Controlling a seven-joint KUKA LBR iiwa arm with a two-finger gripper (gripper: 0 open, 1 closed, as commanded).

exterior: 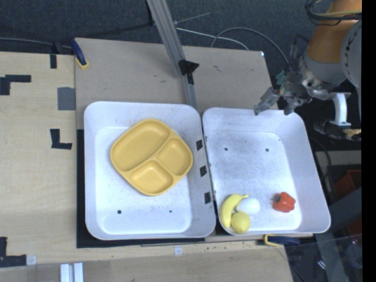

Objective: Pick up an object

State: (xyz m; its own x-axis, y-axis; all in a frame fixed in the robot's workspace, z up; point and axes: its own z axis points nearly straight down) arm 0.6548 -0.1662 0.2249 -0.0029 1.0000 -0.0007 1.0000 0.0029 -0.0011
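The tool (pixel 274 103) hangs above the far right corner of the right bin (pixel 305 157), just over its rim, and carries nothing; its two dark fingers (pixel 262 104) stand apart, so I judge it open. The arm (pixel 329 46) reaches in from the right side of the counter (pixel 129 69).

The candidates for picking sit along the near edge of the right bin. A yellow banana (pixel 229 207) curves against the near left corner, touching a white egg-shaped piece (pixel 249 205) and a round yellow lemon (pixel 240 221) just beside it. A small red pepper-like piece (pixel 284 201) lies apart from them, nearer the right wall. In the left bin (pixel 94 157) rests a yellow divided plate (pixel 151 155), roughly in the middle.

These look like light, hard plastic play foods: stiff, smooth, likely to slip or roll under a poor pinch. The red piece seems the easiest target, since it stands clear of its neighbours and leaves room for a finger on each side; closing across its middle should hold it. The clustered three crowd one another and the bin wall. The plate is wide and shallow, and only its rim offers a grip.
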